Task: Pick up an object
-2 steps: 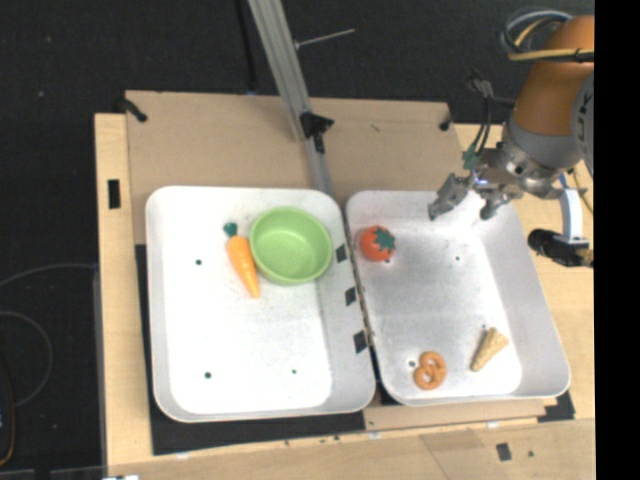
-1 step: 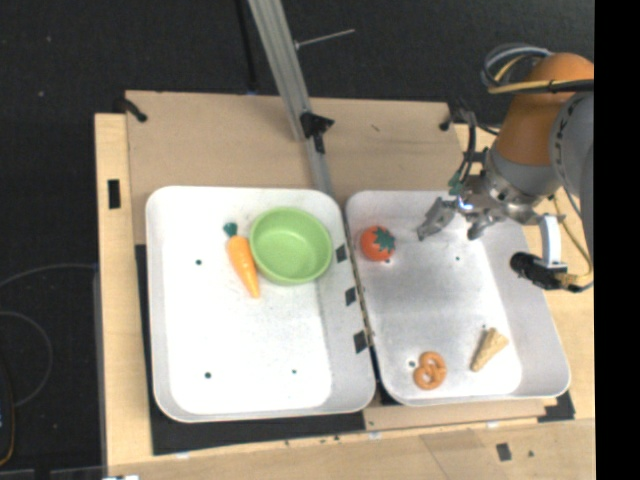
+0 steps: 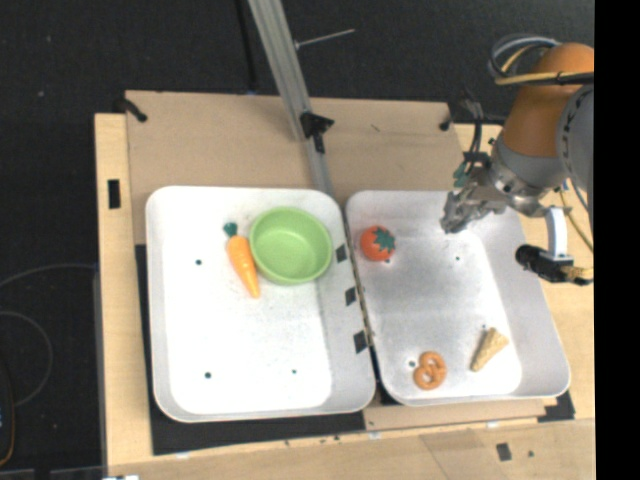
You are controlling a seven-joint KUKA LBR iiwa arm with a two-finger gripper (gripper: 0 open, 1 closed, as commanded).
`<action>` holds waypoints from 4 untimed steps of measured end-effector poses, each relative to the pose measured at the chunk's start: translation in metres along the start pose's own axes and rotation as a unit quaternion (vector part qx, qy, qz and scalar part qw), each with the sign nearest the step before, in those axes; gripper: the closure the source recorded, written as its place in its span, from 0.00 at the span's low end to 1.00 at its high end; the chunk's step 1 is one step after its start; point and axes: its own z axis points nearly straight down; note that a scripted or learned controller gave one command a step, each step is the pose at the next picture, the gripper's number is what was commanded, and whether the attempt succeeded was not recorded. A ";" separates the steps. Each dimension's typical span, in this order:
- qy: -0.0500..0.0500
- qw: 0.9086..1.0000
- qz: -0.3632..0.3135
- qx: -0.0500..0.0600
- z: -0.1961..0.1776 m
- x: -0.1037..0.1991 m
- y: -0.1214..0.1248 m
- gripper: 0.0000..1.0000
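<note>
Tomato (image 3: 377, 243), most likely target: lies in right bin (image 3: 520, 308), upper-left part, near the divide w/ left bin (image 3: 180, 298). Gripper (image 3: 458, 218) sits over right bin's upper edge, well apart from tomato, nothing seen between its tips; spread or pressed together, can't tell at this res.

Step in hand, by my read: approach, no grasp yet. Next move calls for travel left across bin, then descent centred on tomato; round shape may roll off a skewed pinch.

Other items in right bin: pretzel (image 3: 429, 370) and cone (image 3: 489, 348) near front edge, apart from each other. Left bin: green bowl (image 3: 291, 246) w/ carrot (image 3: 243, 263) just beside it. Slanted metal pole (image 3: 290, 78) behind bins, not in path. Tabletop (image 3: 230, 138) bare at rear.
</note>
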 end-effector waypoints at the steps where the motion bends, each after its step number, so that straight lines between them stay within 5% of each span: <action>1: 0.001 1.000 -0.001 0.001 -0.061 -0.002 -0.002 1.00; 2: 0.001 1.000 0.000 0.003 -0.054 -0.004 -0.002 1.00; 4: 0.002 1.000 -0.005 0.002 -0.067 0.074 -0.047 1.00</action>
